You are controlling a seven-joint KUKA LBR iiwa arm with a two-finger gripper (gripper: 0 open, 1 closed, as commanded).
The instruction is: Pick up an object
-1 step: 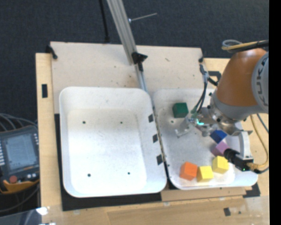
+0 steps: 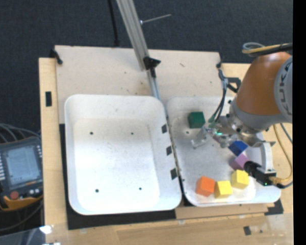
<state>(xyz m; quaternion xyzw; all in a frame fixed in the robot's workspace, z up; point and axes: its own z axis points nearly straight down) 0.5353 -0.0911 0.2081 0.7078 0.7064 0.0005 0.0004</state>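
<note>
In the right bin (image 2: 194,198) lie several small blocks. A green cube (image 2: 196,119) sits near the bin's far left. A blue block (image 2: 238,147) and a purple block (image 2: 240,161) lie under the arm's wrist. Two yellow blocks (image 2: 240,179) (image 2: 224,188) and an orange block (image 2: 205,186) line the near edge. My gripper (image 2: 202,136) hangs just below the green cube, close to the bin floor. Its fingers (image 2: 197,142) stand apart, open, with nothing between them.
The left bin (image 2: 71,137) lies beside the right one, with a raised rim between them. A slanted metal pole (image 2: 135,29) rises behind the bins. The grey and orange arm (image 2: 262,93) covers the right bin's far right corner.
</note>
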